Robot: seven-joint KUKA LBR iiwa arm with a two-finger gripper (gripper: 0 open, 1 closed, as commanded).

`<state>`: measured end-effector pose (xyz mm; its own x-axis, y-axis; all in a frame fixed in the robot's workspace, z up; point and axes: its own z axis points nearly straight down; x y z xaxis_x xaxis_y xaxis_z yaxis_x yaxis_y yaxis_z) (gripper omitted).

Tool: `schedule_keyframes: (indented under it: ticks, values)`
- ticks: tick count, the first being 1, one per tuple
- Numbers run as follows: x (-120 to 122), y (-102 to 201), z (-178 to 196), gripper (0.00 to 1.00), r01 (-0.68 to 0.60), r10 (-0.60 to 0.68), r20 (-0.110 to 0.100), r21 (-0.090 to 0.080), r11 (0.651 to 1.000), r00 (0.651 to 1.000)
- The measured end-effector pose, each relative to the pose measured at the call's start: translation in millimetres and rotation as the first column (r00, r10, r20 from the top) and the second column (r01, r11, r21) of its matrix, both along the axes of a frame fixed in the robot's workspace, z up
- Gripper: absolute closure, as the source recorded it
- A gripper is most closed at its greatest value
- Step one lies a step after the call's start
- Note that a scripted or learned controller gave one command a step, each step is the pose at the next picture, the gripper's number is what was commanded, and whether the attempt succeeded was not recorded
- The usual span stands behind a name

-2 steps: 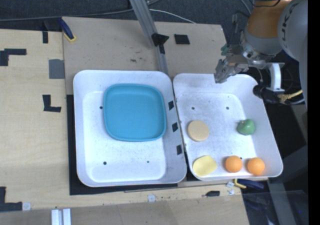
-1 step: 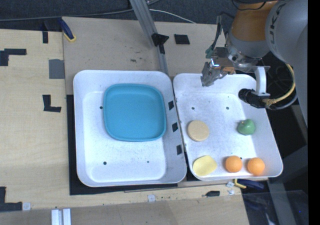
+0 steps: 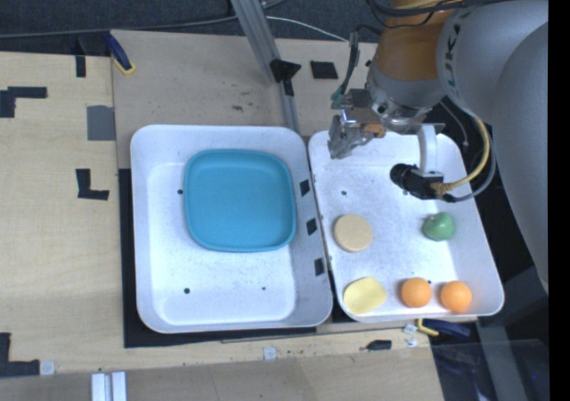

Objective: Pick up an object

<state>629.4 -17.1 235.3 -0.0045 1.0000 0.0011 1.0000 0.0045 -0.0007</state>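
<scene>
Camera view showed the arm (image 3: pixel 499 61) entering from the right, grey, with an orange band above the wrist. It hung over the far part of the right bin (image 3: pixel 481 252).

The bench (image 3: pixel 53 239) was light wood with dark tape marks. It carried two shallow white bins side by side, their inner rims touching. The left bin (image 3: pixel 151 239) held a blue plate (image 3: pixel 239 200), square with rounded corners, lying flat near the bin's far side.

The right bin held five small objects. A green piece (image 3: pixel 438 227) lay near the right wall. A tan disc (image 3: pixel 354 233) lay flat near the left wall. A yellow piece (image 3: pixel 364 295) lay at the near left corner. Two orange balls lay along the near wall, the left ball (image 3: pixel 415 292) just beside the right ball (image 3: pixel 455 296). All five rested on the bin floor, apart from the gripper.

The gripper (image 3: pixel 342 146) pointed down over the far left corner of the right bin, close to the shared rim. Nothing was visible between its fingers. Whether the fingers stood apart or together could not be told at this resolution.

A black fitting (image 3: pixel 417 180) with a yellow cable hung below the wrist, above the bin floor.

No readable writing or brand marks appeared on the objects or the bins.
</scene>
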Motion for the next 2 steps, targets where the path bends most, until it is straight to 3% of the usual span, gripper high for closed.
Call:
schedule_keyframes:
  ticks: [2]
  values:
    - [-28,94,6,1.0,0.0,0.0,0.0,0.0,1.0,1.0]
